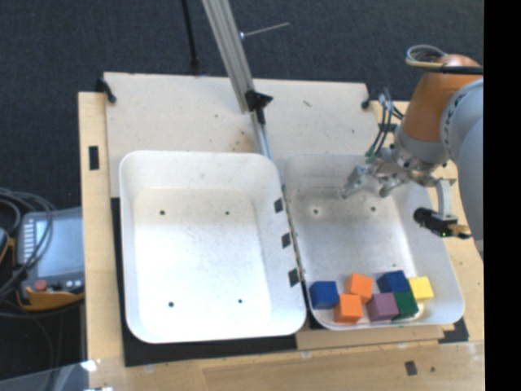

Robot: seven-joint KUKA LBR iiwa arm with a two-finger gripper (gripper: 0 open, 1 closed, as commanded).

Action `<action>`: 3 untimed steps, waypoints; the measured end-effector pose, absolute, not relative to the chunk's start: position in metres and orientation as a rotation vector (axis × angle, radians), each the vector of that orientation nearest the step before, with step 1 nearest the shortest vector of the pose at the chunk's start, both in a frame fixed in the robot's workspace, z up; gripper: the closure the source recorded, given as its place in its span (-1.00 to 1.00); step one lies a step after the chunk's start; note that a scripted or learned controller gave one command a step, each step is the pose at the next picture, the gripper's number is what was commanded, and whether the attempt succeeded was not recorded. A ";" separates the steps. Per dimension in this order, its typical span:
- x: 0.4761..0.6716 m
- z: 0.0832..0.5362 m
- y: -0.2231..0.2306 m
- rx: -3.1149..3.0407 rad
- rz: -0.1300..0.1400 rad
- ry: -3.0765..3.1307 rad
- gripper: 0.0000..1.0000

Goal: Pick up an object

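Up near the far edge of the right bin (423, 247), the gripper (370, 179) hangs above the white floor with its two thin fingers (352, 187) spread a little apart and nothing between them. It sits at the end of the grey arm (464, 137), whose orange band (427, 104) shows just above the wrist, with cables looping beside it. The blocks lie well apart from the gripper, clustered in the near corner of the same bin: a blue block (324, 293) to the left, two orange blocks (361, 284) beside it, a purple block (381, 306) and a green block (406, 305) along the near wall, a second blue block (393, 281) behind them, and a yellow block (421, 287) to the right. They are packed close, several touching. The left bin (163, 177) stands just beside the right one, their rims meeting along the middle. Both rest on a pale wooden bench (195, 108), from which a slanted metal rail (224, 31) rises at the back. A small control unit with cables (45, 255) sits off the bench's left side on dark carpet.
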State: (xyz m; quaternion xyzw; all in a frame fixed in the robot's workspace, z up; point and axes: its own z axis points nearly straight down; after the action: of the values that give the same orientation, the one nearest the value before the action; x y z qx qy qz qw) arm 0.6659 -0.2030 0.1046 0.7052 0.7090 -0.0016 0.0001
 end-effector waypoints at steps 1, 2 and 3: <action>0.668 0.120 -0.204 2.207 0.000 2.223 1.00; 0.670 0.186 -0.209 2.213 0.006 2.217 1.00; 0.661 0.240 -0.211 2.216 0.006 2.216 1.00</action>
State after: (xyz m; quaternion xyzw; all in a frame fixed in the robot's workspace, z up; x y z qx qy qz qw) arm 0.6610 -0.2110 0.2404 0.7071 0.7071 0.0018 0.0038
